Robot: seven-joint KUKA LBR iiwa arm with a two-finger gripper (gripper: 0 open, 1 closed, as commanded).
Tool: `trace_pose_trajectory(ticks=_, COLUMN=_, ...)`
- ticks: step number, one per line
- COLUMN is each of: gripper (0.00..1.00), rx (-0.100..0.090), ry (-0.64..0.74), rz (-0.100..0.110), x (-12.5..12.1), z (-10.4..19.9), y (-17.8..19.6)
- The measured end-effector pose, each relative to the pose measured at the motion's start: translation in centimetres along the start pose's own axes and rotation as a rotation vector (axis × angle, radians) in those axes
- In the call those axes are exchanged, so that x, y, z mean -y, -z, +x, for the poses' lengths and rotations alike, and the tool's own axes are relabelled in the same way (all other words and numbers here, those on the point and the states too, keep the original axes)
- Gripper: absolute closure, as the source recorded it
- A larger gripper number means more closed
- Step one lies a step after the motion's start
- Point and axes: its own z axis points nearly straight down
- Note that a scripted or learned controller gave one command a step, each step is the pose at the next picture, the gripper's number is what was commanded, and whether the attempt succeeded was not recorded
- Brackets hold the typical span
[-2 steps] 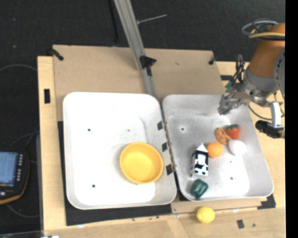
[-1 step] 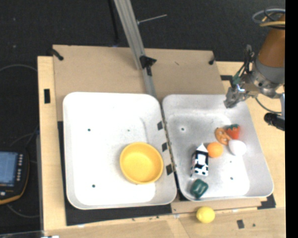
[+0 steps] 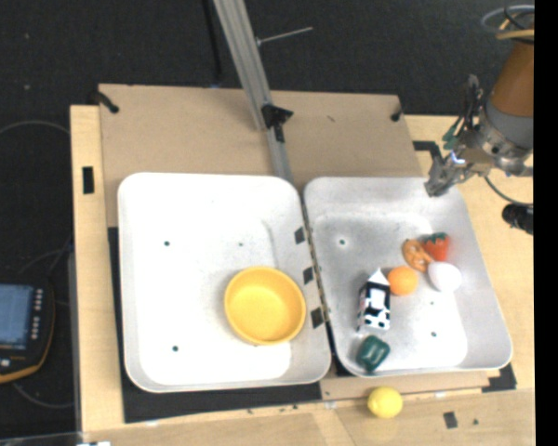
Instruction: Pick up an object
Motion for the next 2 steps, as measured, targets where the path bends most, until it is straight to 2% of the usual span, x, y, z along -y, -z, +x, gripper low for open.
trace_pose_trajectory(ticks=1, gripper=1.0, rx=-0.003, ry=0.004, rz=0.002, x=0.2, z=5.5, y=1.4)
trace_pose_trajectory(ticks=2, gripper=1.0, rx=-0.002, ry=0.003, rz=0.003, x=-0.8, z=9.9, y=1.3)
